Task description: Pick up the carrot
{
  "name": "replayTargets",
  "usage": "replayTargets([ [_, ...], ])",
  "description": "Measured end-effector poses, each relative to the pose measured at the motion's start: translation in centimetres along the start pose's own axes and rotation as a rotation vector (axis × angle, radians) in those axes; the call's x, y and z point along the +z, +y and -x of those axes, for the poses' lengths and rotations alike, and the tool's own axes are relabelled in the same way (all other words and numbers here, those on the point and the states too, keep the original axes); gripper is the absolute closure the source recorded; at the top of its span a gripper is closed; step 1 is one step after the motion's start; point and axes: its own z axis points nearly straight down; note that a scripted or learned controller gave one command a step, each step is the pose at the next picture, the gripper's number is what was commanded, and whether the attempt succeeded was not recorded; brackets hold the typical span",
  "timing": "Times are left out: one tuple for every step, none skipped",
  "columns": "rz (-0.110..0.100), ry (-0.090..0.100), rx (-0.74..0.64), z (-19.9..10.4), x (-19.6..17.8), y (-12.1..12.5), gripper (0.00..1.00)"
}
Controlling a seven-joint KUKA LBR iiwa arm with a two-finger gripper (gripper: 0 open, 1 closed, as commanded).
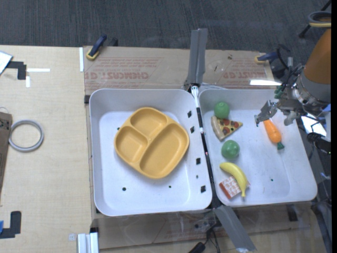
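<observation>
Two fingers of the hand (pixel 277 115) stand spread apart, straddling the carrot's (pixel 273 132) upper end in the right bin (pixel 295 194), clamped on nothing. You see them low over the carrot, likely lined up so closing would pinch it.

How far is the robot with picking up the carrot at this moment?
Done: the arm has brought the pincer over the right bin, directly above the carrot. In hand: nothing that I can confirm; the carrot appears just below the pincer, and I cannot tell whether it is gripped or lying on the bin floor. Left: a clear grasp and a lift away from the bin.
</observation>
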Motion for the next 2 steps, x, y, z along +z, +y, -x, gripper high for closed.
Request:
replayTargets([
  [0.002, 0.0, 0.081, 1.2, 8.9, 2.1, 0.0],
  [0.003, 0.001, -0.062, 1.3, 9.9, 1.8, 0.0],
])
